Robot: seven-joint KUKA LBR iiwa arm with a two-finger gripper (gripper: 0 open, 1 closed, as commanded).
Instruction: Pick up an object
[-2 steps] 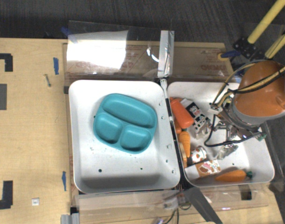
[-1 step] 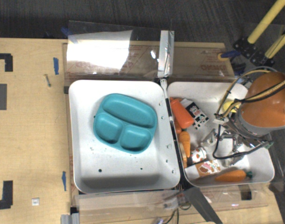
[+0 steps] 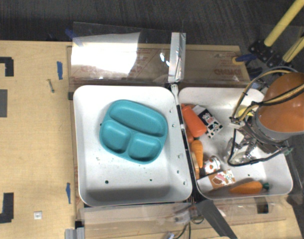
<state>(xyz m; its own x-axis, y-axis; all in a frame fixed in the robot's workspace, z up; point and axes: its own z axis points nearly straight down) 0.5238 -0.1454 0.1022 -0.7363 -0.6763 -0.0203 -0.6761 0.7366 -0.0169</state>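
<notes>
Gripper (image 3: 243,151), jaw state not discernible, was positioned at right of frame; carrot (image 3: 247,186) was seen just below, lying left-right.

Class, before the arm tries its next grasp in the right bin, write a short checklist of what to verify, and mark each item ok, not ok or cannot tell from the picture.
1. Gripper is over the right bin, where the loose objects lie: ok.
2. A thing is already between its fingers: cannot tell; cables and the wrist hide them.
3. Targets in reach: ok; the carrot near the front wall and the small packet lie close by.
4. Carrot clear of the wall for a grasp: not ok; it lies near the rim.
5. Teal divided tray sits apart in the left bin: ok.
</notes>
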